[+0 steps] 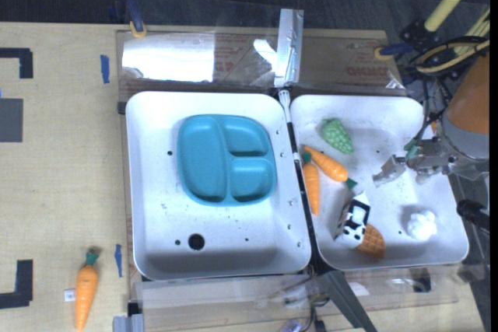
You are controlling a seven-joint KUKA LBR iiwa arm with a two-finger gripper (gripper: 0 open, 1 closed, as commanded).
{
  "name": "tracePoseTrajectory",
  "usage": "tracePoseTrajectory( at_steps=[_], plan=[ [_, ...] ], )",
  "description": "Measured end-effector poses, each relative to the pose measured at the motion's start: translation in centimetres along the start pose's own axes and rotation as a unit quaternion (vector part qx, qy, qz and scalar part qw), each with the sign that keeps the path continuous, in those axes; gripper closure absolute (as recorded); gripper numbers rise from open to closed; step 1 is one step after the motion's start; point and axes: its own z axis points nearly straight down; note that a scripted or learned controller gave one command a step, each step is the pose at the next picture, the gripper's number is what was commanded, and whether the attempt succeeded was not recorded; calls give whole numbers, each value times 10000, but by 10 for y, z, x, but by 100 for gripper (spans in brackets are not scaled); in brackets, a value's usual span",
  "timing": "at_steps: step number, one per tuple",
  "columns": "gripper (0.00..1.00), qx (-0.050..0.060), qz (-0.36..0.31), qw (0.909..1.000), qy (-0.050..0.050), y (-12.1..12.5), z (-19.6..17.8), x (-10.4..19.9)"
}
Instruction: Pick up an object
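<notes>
the tool (398,167) hangs low over the right bin (447,249), spread and pinching nothing. the nearest pickable things — a white ball (422,225) and a cow toy (355,219) — lie apart from it. dropping straight down here, it would likely close on bare bin floor — or scrape it.

Arm (471,113) reaches in from right, hand (397,167) low
</notes>
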Motion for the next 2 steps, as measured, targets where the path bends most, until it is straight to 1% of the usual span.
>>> tracePoseTrajectory(
  at_steps=[1,2],
  plan=[
    [0,-88,204,9997,-29,3,59,73],
    [100,-125,215,9997,-33,5,48,73]
  ],
)
